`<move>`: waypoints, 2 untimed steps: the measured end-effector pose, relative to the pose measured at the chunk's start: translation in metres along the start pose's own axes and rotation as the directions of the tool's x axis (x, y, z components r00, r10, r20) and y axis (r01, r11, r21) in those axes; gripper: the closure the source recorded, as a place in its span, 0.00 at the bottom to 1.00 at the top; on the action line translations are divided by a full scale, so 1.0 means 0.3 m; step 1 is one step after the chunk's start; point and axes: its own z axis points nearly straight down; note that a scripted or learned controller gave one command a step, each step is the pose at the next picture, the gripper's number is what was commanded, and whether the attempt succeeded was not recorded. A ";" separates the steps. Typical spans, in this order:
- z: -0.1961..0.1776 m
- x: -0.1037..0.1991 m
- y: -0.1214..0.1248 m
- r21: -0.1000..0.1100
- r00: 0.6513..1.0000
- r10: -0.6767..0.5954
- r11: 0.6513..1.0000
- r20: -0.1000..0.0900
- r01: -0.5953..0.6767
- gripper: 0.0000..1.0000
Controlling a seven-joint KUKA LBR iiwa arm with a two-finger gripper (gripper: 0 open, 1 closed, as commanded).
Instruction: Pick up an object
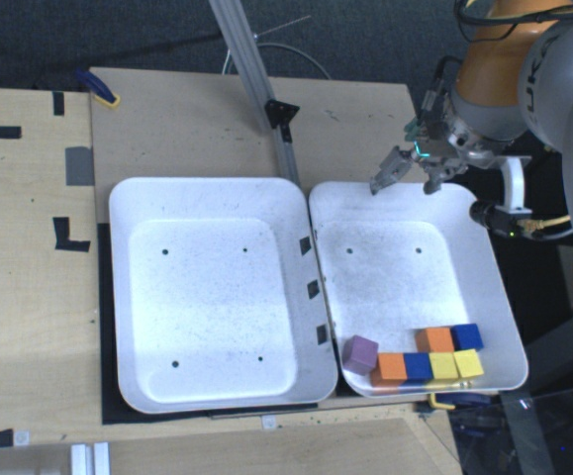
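Observation:
My gripper [405, 179] hangs above the far rim of the right bin [484, 255], open, its two fingers spread apart with nothing between them. Several small blocks lie bunched at the near end of that bin, far from the gripper: a purple block [362, 351], an orange block [392, 366], a blue block [418, 366], a yellow block [444, 366], another yellow block [468, 362], a second orange block [434, 339] and a second blue block [465, 336].
The left bin [128, 265] sits beside the right one, their rims touching in the middle. A slanted metal pole [251, 62] rises behind the bins. The arm's grey body and orange band [509, 47] fill the upper right.

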 end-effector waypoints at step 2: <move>0.488 0.058 0.110 0.024 1.000 0.001 1.000 0.007 -0.001 0.00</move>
